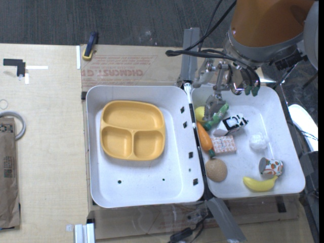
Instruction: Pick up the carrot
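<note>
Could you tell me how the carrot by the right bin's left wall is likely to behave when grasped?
The carrot looks smooth and tapered, so it may slip toward its thin end. Its rounded body suggests it could roll if nudged. It lies close against the bin wall and beside the pink patterned block, so the pincer probably has little room around it.

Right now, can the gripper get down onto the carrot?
Probably yes. The carrot lies uncovered by the right bin's left wall, gripper just above. That wall and the checked packet touching it leave little finger room.
</note>
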`<state>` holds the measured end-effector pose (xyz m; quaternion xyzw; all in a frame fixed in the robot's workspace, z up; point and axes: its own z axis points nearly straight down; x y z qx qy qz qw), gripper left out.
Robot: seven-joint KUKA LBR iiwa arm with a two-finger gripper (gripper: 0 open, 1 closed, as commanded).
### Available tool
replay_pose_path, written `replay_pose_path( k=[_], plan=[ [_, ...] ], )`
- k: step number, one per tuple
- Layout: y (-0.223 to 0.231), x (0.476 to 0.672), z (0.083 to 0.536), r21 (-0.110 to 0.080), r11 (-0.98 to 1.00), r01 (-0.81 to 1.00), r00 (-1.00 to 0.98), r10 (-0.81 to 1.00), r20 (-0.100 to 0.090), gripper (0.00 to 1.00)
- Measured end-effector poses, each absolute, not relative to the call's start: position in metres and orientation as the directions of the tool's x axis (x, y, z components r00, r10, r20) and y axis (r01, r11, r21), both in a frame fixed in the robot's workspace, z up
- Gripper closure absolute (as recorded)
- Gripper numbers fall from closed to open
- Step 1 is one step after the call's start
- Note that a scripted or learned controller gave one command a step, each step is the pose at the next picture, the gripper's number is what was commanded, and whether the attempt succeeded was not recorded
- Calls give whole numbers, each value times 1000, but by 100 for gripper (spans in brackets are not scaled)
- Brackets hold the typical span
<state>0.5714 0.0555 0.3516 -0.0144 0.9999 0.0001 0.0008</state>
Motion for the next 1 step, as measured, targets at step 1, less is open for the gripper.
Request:
replay_pose_path(
  k=[1],
  plan=[
    [132, 504, 254, 0, 999, 45, -999, 45, 0, 0]
  ],
)
